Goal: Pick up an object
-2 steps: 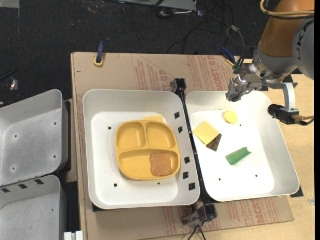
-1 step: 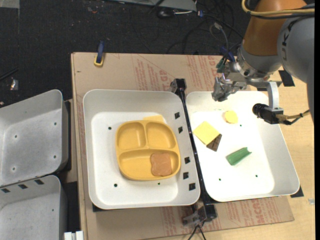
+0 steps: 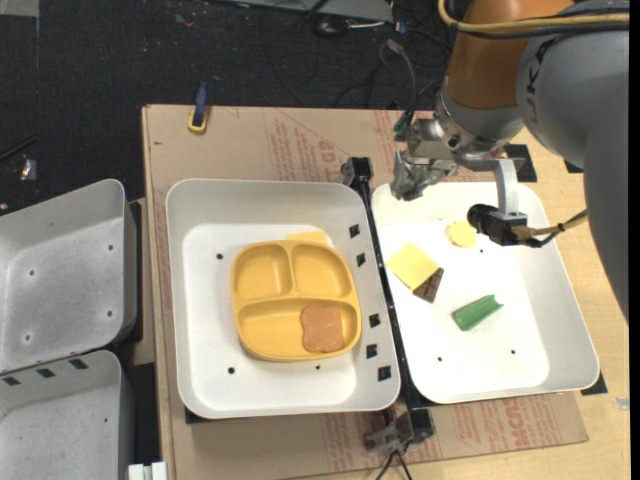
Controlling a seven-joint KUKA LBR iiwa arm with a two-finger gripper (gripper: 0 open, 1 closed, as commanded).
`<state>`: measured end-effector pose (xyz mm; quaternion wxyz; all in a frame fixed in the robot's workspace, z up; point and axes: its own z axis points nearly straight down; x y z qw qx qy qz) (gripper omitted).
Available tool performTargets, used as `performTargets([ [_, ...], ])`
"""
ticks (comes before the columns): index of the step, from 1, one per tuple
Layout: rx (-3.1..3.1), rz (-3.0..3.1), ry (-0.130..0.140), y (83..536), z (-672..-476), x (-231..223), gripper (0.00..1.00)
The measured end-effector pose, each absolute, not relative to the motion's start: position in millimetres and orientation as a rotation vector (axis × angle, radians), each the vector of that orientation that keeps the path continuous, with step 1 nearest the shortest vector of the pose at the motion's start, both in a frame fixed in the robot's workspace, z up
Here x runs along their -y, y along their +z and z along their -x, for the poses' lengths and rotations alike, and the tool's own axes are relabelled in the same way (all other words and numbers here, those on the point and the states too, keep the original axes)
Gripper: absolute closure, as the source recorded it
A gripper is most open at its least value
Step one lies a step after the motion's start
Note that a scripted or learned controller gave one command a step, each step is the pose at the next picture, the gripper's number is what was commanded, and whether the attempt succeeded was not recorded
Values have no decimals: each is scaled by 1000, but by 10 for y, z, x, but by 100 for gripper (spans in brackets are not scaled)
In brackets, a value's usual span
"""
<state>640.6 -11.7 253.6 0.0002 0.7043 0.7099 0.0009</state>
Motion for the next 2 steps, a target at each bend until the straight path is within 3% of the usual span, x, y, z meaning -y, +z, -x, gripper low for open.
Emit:
performTargets([
  [2,-2231,-2213,0,2262,-6385,-995,100],
])
